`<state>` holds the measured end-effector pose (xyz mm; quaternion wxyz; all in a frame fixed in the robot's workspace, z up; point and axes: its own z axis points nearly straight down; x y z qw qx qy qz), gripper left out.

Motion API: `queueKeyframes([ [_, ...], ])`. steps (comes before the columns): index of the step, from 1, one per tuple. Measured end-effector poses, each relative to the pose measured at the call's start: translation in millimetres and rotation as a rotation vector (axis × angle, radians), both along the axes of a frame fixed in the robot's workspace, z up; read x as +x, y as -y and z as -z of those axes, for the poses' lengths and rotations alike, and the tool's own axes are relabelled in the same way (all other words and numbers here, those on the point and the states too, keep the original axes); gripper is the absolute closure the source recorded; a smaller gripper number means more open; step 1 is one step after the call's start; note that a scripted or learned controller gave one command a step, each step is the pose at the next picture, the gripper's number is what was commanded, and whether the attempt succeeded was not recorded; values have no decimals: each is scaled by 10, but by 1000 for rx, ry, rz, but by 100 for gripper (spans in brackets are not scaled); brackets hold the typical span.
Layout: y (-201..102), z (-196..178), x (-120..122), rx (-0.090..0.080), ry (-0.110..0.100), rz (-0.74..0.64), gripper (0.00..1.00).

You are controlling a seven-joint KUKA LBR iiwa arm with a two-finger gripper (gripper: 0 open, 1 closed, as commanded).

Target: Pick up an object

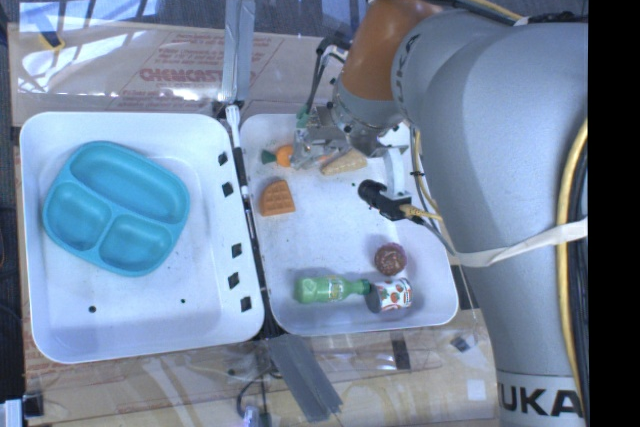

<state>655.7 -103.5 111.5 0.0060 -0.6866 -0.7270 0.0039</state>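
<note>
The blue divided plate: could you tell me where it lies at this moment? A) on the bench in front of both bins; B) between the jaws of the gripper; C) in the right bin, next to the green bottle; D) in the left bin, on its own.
D: the blue divided plate lies flat in the left bin, while the green bottle and the other small items are in the right bin.

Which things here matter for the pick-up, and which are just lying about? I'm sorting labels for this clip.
In play: gripper, low over the right bin's far end; carrot and pale wedge beside it.

Lying about: orange slice, green bottle, brown ball, blue divided plate in the left bin.
</note>
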Motion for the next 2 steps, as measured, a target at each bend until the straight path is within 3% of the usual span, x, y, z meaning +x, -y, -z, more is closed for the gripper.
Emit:
queueKeyframes([
  [1,17,200,-111,-6,6,638,100],
  [2,70,217,-162,-16,-9,643,0],
])
